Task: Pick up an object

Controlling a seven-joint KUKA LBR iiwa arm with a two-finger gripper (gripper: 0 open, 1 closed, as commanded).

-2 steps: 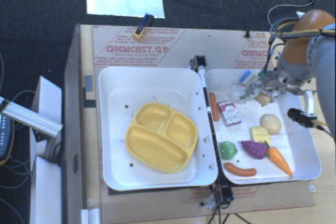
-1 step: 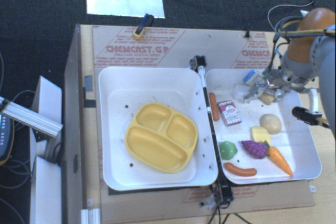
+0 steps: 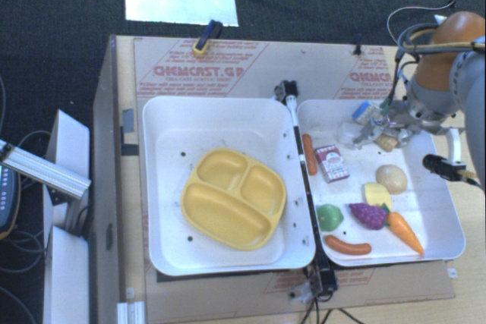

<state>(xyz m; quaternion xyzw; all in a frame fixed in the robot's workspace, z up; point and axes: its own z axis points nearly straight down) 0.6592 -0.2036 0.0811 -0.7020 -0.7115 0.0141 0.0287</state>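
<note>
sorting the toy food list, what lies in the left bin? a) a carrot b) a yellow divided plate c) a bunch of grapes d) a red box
b: the yellow divided plate sits alone in the left bin, while the carrot, the grapes and the red box lie in the right bin.

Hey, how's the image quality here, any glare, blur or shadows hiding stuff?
Camera view: even, soft lighting with faint shadows; the left bin looks slightly washed out; the gripper area over the right bin is cluttered and soft; the yellow tray and carrot are sharp.
</note>
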